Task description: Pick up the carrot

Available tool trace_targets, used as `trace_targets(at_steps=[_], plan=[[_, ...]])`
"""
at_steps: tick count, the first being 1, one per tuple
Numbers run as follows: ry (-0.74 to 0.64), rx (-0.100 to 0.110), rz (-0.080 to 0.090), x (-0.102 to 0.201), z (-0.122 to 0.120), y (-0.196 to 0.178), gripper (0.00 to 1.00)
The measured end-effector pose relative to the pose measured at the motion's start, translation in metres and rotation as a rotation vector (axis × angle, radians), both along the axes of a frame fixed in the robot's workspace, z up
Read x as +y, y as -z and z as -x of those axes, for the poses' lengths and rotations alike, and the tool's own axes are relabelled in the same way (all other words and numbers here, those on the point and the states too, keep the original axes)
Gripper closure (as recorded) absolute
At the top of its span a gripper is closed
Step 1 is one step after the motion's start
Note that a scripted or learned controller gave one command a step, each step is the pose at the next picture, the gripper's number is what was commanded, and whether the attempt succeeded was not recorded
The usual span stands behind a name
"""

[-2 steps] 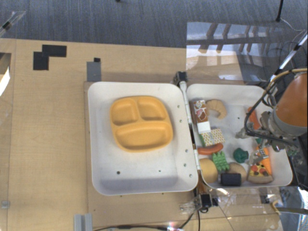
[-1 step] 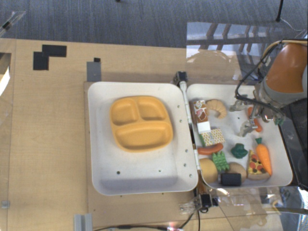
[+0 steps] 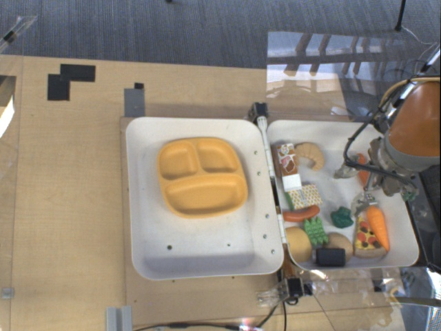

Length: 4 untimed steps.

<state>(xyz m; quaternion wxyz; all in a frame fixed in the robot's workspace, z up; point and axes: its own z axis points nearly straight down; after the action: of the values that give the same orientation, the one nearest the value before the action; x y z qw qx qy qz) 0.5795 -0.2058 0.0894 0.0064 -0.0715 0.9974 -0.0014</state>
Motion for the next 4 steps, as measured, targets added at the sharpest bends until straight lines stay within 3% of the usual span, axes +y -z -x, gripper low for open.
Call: trace_targets(at_steps=[1,2,3,4], plan=[[-0.005,-0.011,0.003,0.001,-0.005,-0.014,1.0],[-0.006,-0.01,0.002,0.001,-0.004,-0.013,0.0],[-0.258,-0.007,0.005,0.0,0.04,-0.002,0.0],[-0.322,-0.004,0.004,0.002,-0.021,-0.004,0.0]])
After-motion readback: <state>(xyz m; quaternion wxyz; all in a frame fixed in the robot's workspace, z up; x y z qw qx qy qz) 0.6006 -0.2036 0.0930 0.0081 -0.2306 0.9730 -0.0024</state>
